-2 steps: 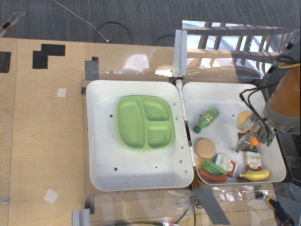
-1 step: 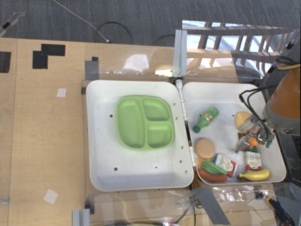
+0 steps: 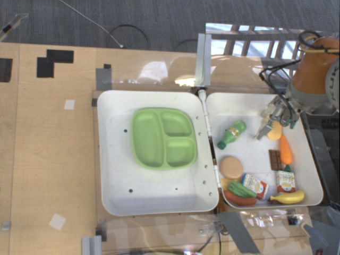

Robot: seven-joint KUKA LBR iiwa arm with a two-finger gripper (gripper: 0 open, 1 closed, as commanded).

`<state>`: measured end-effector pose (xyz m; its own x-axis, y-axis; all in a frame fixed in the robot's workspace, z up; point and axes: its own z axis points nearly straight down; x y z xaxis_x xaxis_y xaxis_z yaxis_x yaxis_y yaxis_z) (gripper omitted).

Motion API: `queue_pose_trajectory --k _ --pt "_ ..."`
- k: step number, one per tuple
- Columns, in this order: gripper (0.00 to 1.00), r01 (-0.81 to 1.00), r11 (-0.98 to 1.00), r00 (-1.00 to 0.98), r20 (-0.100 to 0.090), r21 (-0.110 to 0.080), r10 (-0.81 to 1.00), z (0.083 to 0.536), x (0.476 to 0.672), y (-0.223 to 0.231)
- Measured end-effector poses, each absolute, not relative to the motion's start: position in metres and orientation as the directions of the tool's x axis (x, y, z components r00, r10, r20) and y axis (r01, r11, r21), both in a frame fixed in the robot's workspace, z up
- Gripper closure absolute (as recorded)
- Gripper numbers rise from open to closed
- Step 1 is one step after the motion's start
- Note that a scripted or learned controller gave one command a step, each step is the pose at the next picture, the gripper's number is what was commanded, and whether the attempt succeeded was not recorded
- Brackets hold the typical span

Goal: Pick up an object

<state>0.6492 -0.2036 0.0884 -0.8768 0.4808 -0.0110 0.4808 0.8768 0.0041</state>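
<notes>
Over the right-hand bin (image 3: 311, 158) the gripper (image 3: 269, 125) is seen, hung from the grey arm (image 3: 316, 73) with its orange band; its fingers are spread apart, and a small yellow piece (image 3: 274, 133) is seen just beside their tips, though whether it is touched cannot be told; nothing is shown clamped between the fingers. Taking that yellow piece as landmark: a toy carrot (image 3: 286, 150) is laid just below and right of it; a brown chocolate bar (image 3: 274, 159) is placed below it, beside the carrot; a green bottle (image 3: 232, 134) is laid tilted to its left, well apart; a round tan bun (image 3: 231, 168) is found lower left; a red sausage (image 3: 239, 199) and a small printed carton (image 3: 254, 185) are set farther down, near the bin's front edge; a red-and-white labelled bottle (image 3: 285, 180) and a banana (image 3: 287, 197) are laid below it, towards the front right corner. Printing on the carton and bottle label is too small to be read. Far left of the yellow piece, in the other bin (image 3: 114, 195), a green divided plate (image 3: 163, 137) is rested.
</notes>
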Motion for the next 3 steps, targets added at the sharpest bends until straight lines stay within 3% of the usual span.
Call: queue_pose_trajectory --k 1,2,3 --pt "1.00 0.477 0.879 -0.879 -0.023 0.006 0.477 0.103 0.653 -0.204" --pt "1.00 0.629 0.778 -0.777 -0.020 0.012 0.629 0.220 0.648 -0.152" --pt "0.00 0.632 0.775 -0.775 -0.010 0.005 0.632 0.213 0.645 -0.154"
